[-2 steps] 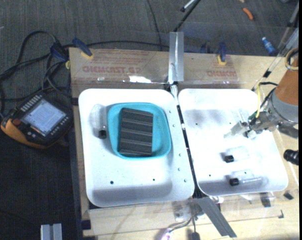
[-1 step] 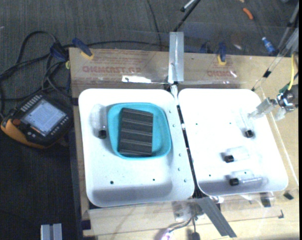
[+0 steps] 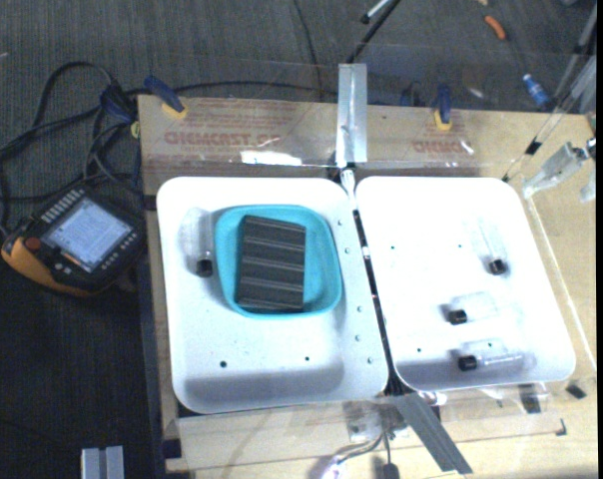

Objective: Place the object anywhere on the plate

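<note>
Vials (image 3: 478, 359) in right bin (image 3: 421, 218), apart from plate (image 3: 324, 267)

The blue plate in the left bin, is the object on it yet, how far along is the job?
Looks done: a dark ribbed block lies flat on the blue plate in the left bin. Nothing appears to be in hand. Small clear items with dark caps lie in the right bin; whether they need moving is unclear.
</note>
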`<state>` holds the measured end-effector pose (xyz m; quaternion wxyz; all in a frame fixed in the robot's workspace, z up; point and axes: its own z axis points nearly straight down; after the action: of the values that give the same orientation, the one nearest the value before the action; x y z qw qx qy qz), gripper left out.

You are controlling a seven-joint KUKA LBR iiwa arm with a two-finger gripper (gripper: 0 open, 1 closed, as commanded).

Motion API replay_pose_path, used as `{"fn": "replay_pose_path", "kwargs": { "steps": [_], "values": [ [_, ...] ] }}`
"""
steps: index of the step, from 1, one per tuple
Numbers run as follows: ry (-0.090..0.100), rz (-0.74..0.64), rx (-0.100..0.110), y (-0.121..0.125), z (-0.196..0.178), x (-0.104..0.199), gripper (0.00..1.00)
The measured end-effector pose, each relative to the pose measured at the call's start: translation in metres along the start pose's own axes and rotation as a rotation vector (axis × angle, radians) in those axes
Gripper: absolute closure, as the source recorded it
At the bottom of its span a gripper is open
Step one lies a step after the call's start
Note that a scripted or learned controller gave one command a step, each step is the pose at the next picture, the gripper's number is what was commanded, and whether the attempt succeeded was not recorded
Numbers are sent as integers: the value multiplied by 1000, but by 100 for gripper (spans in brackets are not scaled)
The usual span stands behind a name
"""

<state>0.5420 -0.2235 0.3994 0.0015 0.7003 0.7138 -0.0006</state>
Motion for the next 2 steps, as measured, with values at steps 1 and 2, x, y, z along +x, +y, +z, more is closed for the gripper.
{"fn": "replay_pose_path", "kwargs": {
  "steps": [1,2],
  "values": [
    [0,139,3,-25,87,0,0],
    [0,139,3,-25,87,0,0]
  ]
}}
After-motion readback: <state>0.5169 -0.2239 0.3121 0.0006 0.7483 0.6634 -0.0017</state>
